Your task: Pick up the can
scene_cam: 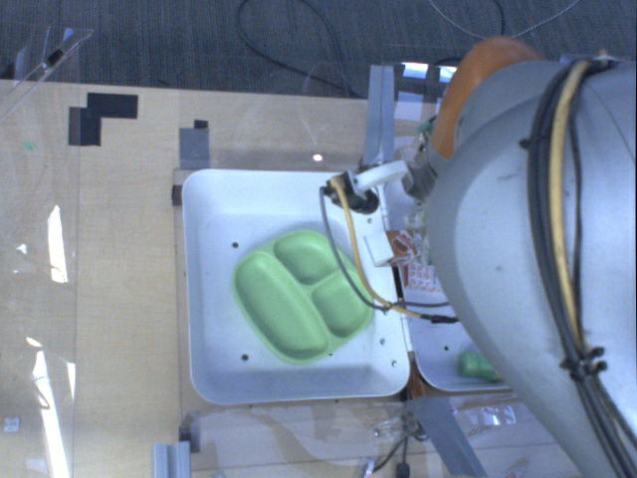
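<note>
Camera view, looking down at a slant: a red-and-white printed object, taken to be the can (416, 265), is partly seen in the right bin (438, 371), close against its left wall and largely covered by the arm (537, 217). Its full outline cannot be made out. A small green object (478, 366) is noted nearer the front of the same bin, apart from the can. The left bin (209, 267) is occupied by a green divided tray (302, 294) with three compartments, set at an angle. Yellow and black cables (350, 247) are seen hanging from the arm across the wall between the bins. The gripper is hidden beneath the arm's body, and whether anything is gripped cannot be told.
</note>
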You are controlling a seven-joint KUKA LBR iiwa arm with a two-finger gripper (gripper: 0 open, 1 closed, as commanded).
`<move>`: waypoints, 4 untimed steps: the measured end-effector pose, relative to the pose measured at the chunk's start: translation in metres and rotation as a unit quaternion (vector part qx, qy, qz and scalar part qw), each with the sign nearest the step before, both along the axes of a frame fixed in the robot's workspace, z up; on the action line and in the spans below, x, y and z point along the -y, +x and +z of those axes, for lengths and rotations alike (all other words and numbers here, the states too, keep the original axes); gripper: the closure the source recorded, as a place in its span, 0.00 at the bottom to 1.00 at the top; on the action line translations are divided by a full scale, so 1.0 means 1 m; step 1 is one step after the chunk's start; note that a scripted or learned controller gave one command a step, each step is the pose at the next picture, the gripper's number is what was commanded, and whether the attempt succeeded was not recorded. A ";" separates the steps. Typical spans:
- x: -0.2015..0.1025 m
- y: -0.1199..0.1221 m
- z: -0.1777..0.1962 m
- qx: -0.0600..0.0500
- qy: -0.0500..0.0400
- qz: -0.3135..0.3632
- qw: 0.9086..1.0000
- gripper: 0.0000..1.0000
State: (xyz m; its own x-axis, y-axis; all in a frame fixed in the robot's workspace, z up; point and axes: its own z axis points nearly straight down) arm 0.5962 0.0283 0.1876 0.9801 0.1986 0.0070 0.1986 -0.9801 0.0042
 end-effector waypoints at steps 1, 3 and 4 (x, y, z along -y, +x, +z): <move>-0.070 0.006 0.021 -0.002 0.002 0.017 1.000 1.00; -0.060 -0.041 0.050 -0.002 0.002 0.012 1.000 1.00; -0.117 -0.023 0.068 -0.002 0.002 0.003 1.000 1.00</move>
State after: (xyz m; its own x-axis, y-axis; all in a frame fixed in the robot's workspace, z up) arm 0.5728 0.1453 0.2556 0.9789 0.2044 0.0032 0.2044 -0.9789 -0.0008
